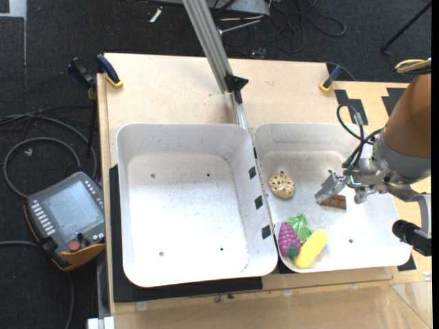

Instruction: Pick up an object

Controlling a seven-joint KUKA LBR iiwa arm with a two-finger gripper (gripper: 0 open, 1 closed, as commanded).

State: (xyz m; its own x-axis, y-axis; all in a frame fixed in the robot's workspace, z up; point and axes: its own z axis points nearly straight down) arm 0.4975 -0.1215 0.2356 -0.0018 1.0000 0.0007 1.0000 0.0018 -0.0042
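I see the gripper (pixel 341 189) low in the right bin (pixel 302 139), fingers apart, straddling a flat brown chocolate piece (pixel 335 202). Nearby: round bumpy cookie (pixel 281 184), purple grapes (pixel 288 237), smooth yellow corn (pixel 311 248).

Wooden bench top (pixel 206 91), pale, speckled. Two clamps at its far edge: one with yellow jaw at far-left corner (pixel 108 70), one at far right (pixel 330 78). Metal rail (pixel 209 36) slants in from the far side, ends at a black bracket between the bins. Handheld control pendant (pixel 67 218) on the floor left of the bench, grey screen, orange base, black cable (pixel 27 160) looped just beyond it. Dark carpet floor (pixel 48 33). Tangle of black cables (pixel 302 12) on the floor far right. Yellow cable end (pixel 413 64) at right edge.
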